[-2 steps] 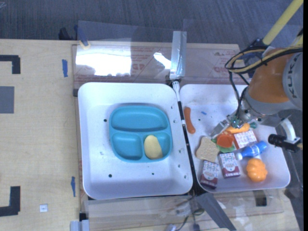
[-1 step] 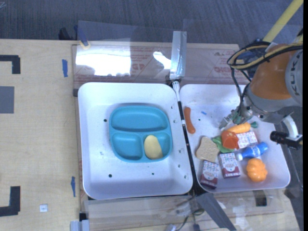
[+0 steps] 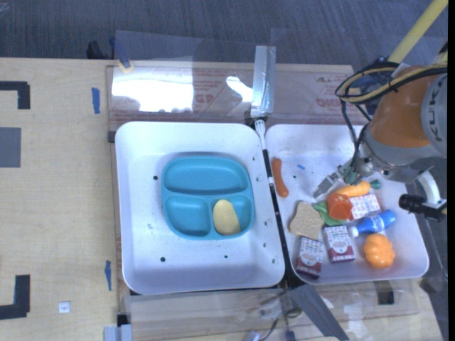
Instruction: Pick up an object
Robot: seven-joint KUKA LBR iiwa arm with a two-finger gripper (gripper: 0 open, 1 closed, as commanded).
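Several small things crowd the right bin [image 3: 419, 261] just below the jaws [image 3: 334, 181]: an orange-red carton [image 3: 353, 204] nearest, a blue bottle [image 3: 372, 223] and an orange fruit [image 3: 379, 251] beyond it, a bread slice [image 3: 307, 221] to their lower left. Whether the jaws are parted or closed, I cannot tell. Far left sits a blue tray [image 3: 202, 180] holding a yellow lemon [image 3: 226, 217].

My surface [image 3: 50, 212] looks like pale, matt wood. Both white bins [image 3: 135, 261] [image 3: 412, 261] seem smooth plastic with a soft sheen. The blue divided tray [image 3: 202, 180] is smooth, slightly glossy plastic. Clear, glossy sheeting [image 3: 178, 84] behind the bins throws back glare. My arm's orange band [image 3: 402, 116] looks smooth and semi-matt.
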